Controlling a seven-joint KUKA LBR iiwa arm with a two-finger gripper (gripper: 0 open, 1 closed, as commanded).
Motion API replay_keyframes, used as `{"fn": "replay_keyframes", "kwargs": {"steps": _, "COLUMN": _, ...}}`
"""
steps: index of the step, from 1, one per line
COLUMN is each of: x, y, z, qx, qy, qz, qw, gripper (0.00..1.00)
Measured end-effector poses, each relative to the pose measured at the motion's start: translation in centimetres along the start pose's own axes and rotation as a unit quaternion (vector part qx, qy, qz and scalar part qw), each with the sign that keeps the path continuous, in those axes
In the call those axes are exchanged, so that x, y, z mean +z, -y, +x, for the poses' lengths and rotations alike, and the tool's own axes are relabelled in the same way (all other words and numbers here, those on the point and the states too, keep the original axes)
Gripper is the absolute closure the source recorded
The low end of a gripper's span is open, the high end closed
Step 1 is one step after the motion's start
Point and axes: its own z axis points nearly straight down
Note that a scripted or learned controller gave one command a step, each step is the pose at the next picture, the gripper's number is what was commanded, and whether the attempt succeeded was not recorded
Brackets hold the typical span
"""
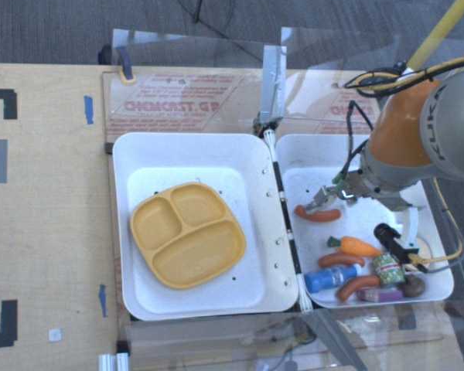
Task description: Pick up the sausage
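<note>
The grey-and-orange arm (406, 141) is seen reaching in from three o'clock over the right bin (317, 151), its wrist bent down and toward nine o'clock. The jaws are poised just above the sausage (319, 214), tilted toward it. Whether they are apart or together cannot be told from this angle, and nothing is seen clamped between them.

The sausage is found lying flat and alone at nine o'clock in the right bin, close to the wall shared with the left bin (139, 161). Bare white floor is left open around it at twelve o'clock and six o'clock.

The remaining items are crowded along the bin's edge from six to four o'clock. A carrot (357, 246), two more sausages (341, 260), a blue bottle (331, 278), a green can (387, 269) and a purple item (383, 293) are packed near or against one another, well apart from the jaws.

In the left bin, a yellow divided plate (187, 234) is set askew at the centre, with clear margin on all sides. Both bins are carried side by side on the wooden tabletop (46, 207).
</note>
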Motion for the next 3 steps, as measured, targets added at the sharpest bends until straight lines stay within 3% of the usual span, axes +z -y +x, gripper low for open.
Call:
{"fn": "replay_keyframes", "kwargs": {"steps": 1, "x": -8.2, "y": -3.9, "z": 3.3, "qx": -0.072, "qy": -0.002, "qz": 0.007, "qw": 0.9974, "gripper": 0.00}}
{"fn": "replay_keyframes", "kwargs": {"steps": 2, "x": -0.1, "y": -1.5, "z": 0.2, "qx": -0.068, "qy": -0.001, "qz": 0.000, "qw": 0.9977, "gripper": 0.00}}
{"fn": "replay_keyframes", "kwargs": {"steps": 3, "x": 0.9, "y": 0.5, "z": 0.5, "qx": -0.061, "qy": 0.000, "qz": -0.001, "qw": 0.9981, "gripper": 0.00}}
